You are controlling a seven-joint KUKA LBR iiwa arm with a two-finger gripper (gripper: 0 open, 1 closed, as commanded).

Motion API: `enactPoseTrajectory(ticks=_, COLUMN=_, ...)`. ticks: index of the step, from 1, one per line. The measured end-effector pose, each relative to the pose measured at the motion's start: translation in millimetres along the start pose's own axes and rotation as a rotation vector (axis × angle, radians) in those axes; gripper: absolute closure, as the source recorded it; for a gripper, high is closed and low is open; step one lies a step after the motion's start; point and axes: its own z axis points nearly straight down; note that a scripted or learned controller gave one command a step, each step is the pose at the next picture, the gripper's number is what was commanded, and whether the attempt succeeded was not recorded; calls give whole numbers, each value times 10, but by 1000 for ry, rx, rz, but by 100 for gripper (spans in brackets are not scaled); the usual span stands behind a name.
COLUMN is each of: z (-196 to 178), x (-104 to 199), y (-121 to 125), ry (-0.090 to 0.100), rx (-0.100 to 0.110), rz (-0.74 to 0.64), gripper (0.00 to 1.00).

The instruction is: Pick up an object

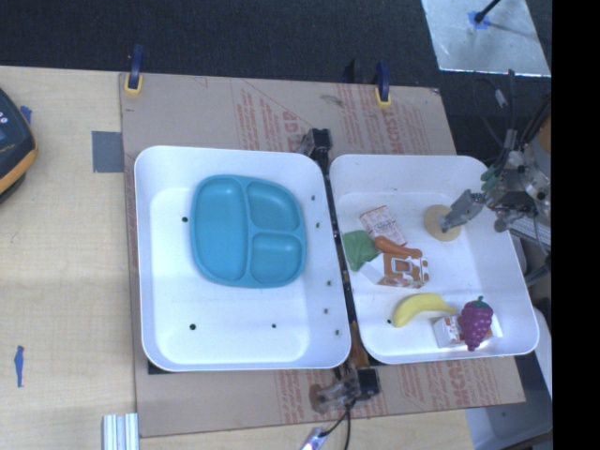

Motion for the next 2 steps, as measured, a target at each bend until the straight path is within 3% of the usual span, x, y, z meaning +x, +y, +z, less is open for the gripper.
enactPoseTrajectory(ticks=1, z=1131, x=-310, y=489, ry=-1, rx=2, rz=0, gripper=0)
enactPoseTrajectory(ticks=2, z=1452, x=-428, y=778, ry=-1, rx=-1, rz=-3, gripper=0)
